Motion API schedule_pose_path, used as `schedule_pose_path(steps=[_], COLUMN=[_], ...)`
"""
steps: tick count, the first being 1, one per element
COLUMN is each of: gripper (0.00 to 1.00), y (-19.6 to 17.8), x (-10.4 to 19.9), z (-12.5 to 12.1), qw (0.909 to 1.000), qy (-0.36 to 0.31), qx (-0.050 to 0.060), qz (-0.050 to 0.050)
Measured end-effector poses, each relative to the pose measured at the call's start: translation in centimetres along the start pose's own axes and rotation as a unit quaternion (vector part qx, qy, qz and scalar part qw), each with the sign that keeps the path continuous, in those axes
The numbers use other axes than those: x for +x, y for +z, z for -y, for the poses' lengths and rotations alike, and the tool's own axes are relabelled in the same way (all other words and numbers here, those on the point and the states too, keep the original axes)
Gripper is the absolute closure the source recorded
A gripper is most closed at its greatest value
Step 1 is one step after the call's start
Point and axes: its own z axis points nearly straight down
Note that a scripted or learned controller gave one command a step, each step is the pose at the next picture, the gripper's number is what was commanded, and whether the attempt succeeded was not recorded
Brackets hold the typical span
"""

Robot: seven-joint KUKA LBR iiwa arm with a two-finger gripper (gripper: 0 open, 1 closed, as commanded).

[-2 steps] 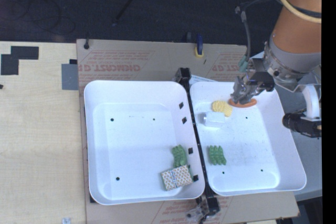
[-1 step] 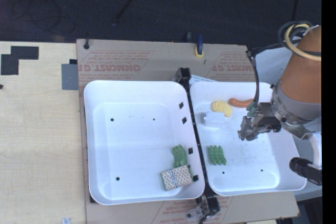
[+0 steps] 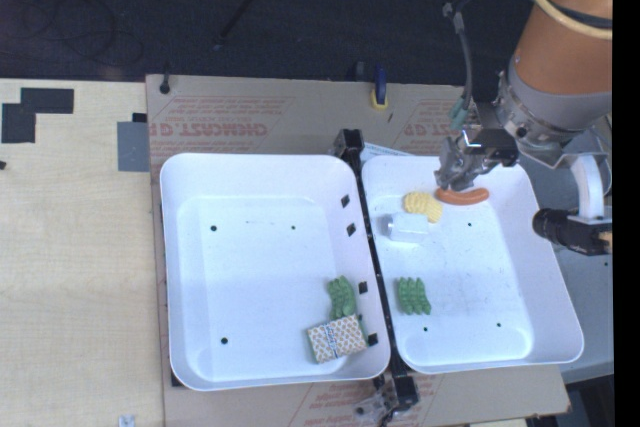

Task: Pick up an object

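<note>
Even, fairly bright light falls from above on the worktop [image 3: 80,245], and the two white bins [image 3: 190,215] [image 3: 540,315] look nearly blown out, with faint soft shadows along their inner walls. The far background sits in deep darkness. Detail is soft and grainy throughout; small items in the bins look slightly blurred

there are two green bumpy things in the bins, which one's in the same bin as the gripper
The green piece in the right bin, which lies below the gripper in the view. The other green piece sits across the divider in the left bin, beside a patterned block.
</note>
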Motion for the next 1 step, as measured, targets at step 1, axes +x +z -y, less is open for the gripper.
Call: schedule_pose_path(steps=[1], gripper=[1.0], y=[13.34], x=[1.03], z=[7.28], qw=[0.9999], qy=[0.003], qx=[0.015], qz=[-0.001])
